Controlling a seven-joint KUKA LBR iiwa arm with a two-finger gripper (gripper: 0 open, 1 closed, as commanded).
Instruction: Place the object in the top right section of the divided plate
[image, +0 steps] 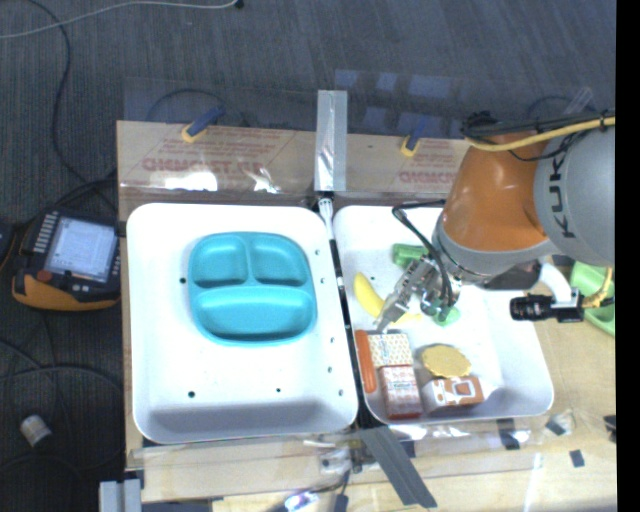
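The divided plate (250, 285) — turquoise, glossy, three sections — sits in the left bin (160, 400). In the right bin (520, 390), the gripper (392, 308) hangs just beside a yellow banana (367, 295); whether it is spread or pinched cannot be told. "KU" shows on the arm (585, 205).

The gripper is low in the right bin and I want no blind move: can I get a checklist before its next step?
1. Divided plate in left bin: ok.
2. Its top right section bare: ok.
3. Gripper over right bin, beside the banana: ok.
4. Object between its tips: cannot tell.
5. Gripper apart from the boxes in front of it: ok.
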